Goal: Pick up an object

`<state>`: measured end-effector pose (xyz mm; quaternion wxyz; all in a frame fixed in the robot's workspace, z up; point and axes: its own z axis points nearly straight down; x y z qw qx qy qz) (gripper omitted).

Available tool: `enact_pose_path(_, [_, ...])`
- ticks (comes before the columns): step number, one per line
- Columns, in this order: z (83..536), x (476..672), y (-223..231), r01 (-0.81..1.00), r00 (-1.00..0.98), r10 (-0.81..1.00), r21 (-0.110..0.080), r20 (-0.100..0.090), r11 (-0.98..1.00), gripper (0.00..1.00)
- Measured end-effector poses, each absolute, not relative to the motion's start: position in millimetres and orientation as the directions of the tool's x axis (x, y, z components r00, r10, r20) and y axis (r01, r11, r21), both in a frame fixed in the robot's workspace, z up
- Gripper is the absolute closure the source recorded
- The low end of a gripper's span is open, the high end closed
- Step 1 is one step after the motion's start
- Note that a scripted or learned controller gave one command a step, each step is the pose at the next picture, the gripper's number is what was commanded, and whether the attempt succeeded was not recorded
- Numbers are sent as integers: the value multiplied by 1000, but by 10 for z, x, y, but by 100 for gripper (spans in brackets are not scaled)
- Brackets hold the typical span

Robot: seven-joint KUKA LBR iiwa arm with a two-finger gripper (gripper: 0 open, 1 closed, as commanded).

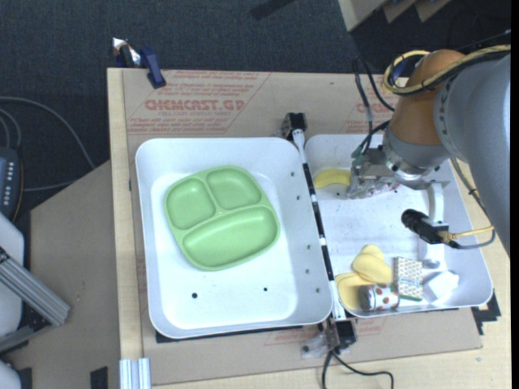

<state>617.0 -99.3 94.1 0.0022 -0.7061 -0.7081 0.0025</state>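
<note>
- Claw hangs low over the far left part of the right bin, below the grey arm and its orange band. The picture does not show how far open it is, nor whether it has hold of anything.
- Nearest of all, a black clip sits at the near end of the seam between the two bins.
- Along the near edge of the right bin lies a tight cluster. A small can lies on its side, with a yellow lump touching its left end. A second yellow lump sits just behind.
- To the right of the lumps are a patterned packet and a white scrap, close together.
- A green plate with three sections lies flat in the middle of the left bin, turned a little askew.
- A yellow curved piece lies just left of the claw, by the right bin's left wall. Whether the two touch cannot be told.
- Another black clip sits at the far end of the seam.
- Both bins rest on a brown board with red print, and a blue clamp grips its far left corner.
</note>
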Motion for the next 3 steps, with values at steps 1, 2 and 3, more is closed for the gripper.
enact_pose_path(1, [940, 6170, -992, 1000, -3, 1000, -7, 0, 3, 0])
enact_pose_path(2, [838, 6618, -1238, 1000, -6, 1000, -30, 8, 6, 0])
enact_pose_path(3, [827, 6611, -1151, 1000, -3, 1000, -29, 1, 3, 0])
